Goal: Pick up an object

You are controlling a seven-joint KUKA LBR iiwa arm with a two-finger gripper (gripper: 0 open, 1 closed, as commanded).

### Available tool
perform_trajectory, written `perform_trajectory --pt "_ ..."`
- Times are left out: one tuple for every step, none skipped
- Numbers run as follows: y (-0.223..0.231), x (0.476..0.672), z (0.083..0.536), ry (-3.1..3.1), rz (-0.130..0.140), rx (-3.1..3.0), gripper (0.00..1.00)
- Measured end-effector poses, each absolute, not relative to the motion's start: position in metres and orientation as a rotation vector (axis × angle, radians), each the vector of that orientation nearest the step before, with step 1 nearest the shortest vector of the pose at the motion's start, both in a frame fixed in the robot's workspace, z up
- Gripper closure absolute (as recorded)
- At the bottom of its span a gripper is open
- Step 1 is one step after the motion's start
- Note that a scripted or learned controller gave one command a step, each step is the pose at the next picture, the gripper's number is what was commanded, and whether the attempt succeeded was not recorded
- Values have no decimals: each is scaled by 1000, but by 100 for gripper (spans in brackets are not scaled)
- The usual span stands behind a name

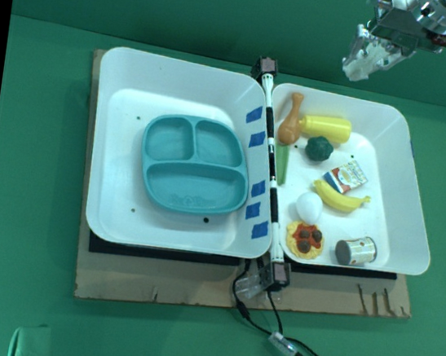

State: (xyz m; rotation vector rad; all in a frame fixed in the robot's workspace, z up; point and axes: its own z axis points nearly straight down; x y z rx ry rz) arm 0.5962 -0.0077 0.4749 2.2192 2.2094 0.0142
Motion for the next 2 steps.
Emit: perform_trajectory --pt "21 618 317 2211 7 2223 100" --pt "49 635 258 2207 25 2216 100"
